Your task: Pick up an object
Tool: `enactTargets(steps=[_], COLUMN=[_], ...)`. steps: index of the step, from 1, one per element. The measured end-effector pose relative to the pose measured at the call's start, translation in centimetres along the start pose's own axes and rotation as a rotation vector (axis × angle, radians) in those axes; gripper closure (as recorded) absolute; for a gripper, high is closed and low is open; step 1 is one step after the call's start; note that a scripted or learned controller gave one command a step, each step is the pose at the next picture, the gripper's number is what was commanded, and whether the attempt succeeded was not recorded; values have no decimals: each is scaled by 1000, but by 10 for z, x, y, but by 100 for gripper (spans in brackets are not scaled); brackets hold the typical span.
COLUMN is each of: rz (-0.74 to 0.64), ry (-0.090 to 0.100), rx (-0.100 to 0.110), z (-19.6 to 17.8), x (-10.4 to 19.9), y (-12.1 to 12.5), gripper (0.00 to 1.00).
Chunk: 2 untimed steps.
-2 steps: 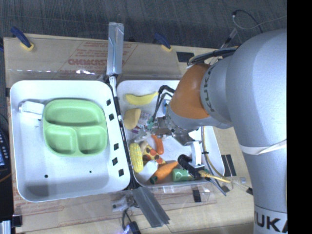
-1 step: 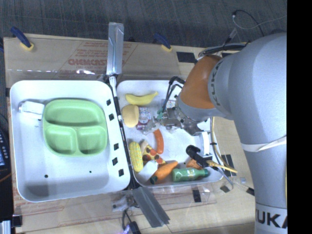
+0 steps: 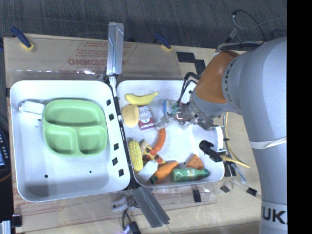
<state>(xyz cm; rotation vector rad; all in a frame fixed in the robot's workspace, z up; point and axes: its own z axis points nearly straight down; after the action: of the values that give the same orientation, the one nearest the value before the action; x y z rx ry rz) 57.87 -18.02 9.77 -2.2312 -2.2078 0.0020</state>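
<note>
Big grey arm [image 3: 263, 96] is what sits closest to the lens, coming in from the right with its orange band [image 3: 214, 82] over the right bin [image 3: 185, 141]. The gripper [image 3: 176, 113] is down low in the upper middle of that bin, but honestly I can't tell if it's open or closed, or whether it has anything in it, since the view is too muddled there. A small bluish thing [image 3: 169, 105] sits right up against it, and a red-and-white packet [image 3: 145, 118] is just to its left. The rest of the pickable stuff is all in the same bin: a banana [image 3: 141, 98] near the top edge, a round yellow fruit [image 3: 129, 115] beside the packet, and an orange sausage-shaped piece [image 3: 161, 138] just below the gripper. Along the bottom there's a corn cob [image 3: 136, 155], a carrot [image 3: 165, 169], a green bottle [image 3: 190, 174] lying on its side and an orange wedge [image 3: 195, 162]. Over in the left bin [image 3: 29, 179] there's a green divided plate [image 3: 75, 126], well away from the gripper.
</note>
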Motion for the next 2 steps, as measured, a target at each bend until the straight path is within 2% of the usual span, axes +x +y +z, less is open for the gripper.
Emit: enactTargets(steps=[1,2], rz=[65,153], ry=[0,2], rx=[2,1], z=[8,8], x=[10,3], y=[-41,-65], gripper=[0,0])
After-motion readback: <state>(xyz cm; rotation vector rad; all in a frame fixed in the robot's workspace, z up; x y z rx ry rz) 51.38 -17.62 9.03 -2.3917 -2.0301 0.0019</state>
